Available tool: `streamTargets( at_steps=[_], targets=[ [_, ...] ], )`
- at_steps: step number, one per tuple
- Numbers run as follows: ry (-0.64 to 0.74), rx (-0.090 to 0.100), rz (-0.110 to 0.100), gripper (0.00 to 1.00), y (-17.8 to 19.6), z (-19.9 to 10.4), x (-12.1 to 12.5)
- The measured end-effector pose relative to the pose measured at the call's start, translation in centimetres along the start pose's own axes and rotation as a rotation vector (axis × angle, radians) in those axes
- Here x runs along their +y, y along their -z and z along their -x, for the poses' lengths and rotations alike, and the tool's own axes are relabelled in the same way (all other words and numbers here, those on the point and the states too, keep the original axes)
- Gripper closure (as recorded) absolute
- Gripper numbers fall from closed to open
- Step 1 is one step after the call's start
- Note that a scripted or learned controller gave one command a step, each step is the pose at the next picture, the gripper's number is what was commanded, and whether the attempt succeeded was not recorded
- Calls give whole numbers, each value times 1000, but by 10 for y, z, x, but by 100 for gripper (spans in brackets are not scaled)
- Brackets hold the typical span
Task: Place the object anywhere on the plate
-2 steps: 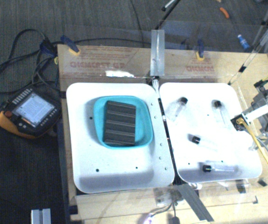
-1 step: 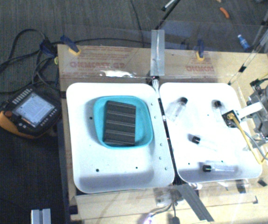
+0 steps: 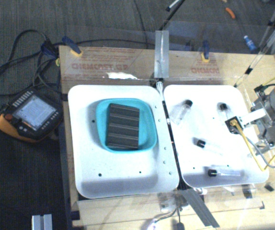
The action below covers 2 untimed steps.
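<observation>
A teal plate [image 3: 100,124] lies in the left bin [image 3: 82,166]. On its middle rests a dark grey ribbed block [image 3: 123,126], lying flat. My gripper [image 3: 266,126] hangs at the far right, over the right rim of the right bin [image 3: 238,95], apart from the plate and the block. Nothing shows in its grasp.
Several clear vials with black caps lie scattered in the right bin: one [image 3: 182,108] near the divider, one [image 3: 222,107] at the back, one [image 3: 201,143] in the middle, one [image 3: 222,173] at the front. A metal post [image 3: 161,56] stands behind the bins.
</observation>
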<state>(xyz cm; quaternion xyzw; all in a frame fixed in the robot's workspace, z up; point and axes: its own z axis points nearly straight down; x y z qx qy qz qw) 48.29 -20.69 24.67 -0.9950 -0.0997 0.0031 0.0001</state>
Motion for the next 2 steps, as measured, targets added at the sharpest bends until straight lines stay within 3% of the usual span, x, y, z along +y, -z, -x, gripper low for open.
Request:
streamTargets(
  at_steps=[2],
  targets=[
    [0, -1, 0, 0, -28, 4, 17]
  ],
)
